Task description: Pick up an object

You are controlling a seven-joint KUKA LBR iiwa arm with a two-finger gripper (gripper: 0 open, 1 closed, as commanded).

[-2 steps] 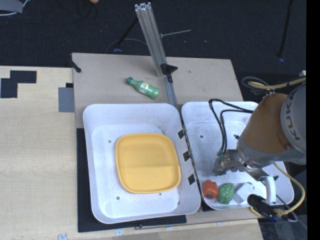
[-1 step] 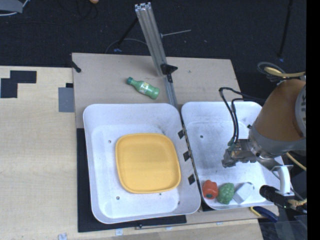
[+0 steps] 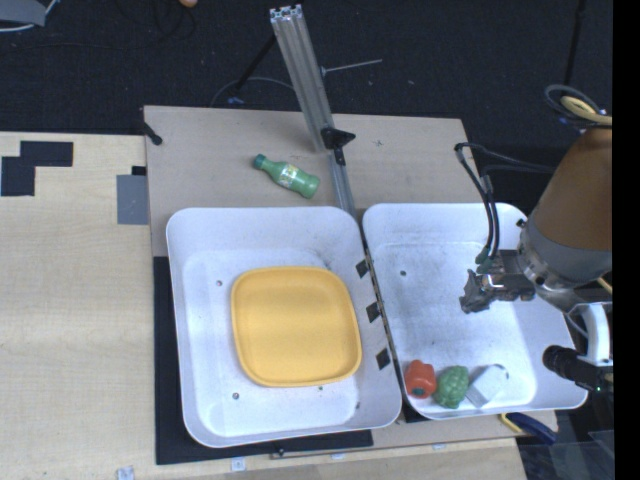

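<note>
A grey arm (image 3: 580, 208) with an orange band reaches in from the right over the right bin (image 3: 440, 233), its gripper (image 3: 483, 293) poised above bare white floor near the bin's middle right. Whether it is open or closed cannot be told from this angle, and nothing can be seen in its grasp. The likeliest things to pick lie in a tight row along the right bin's near edge: a red pepper (image 3: 420, 378), a green vegetable (image 3: 452, 386) just beside it, and a small white block (image 3: 487, 383) touching or nearly touching the green one. From the gripper, this cluster lies toward the camera and slightly to the left, the white block sitting almost straight below it in the view and the red pepper farthest off. None of the three shows a clear long axis. The row runs left to right along the wall, so a descent there looks crowded, with neighbours and the rim close by. The left bin (image 3: 200, 258) holds a yellow plate (image 3: 295, 325), well apart from the gripper. A green bottle (image 3: 287, 176) lies on its side on the bench (image 3: 400, 158) behind the bins, out of the arm's immediate line.
</note>
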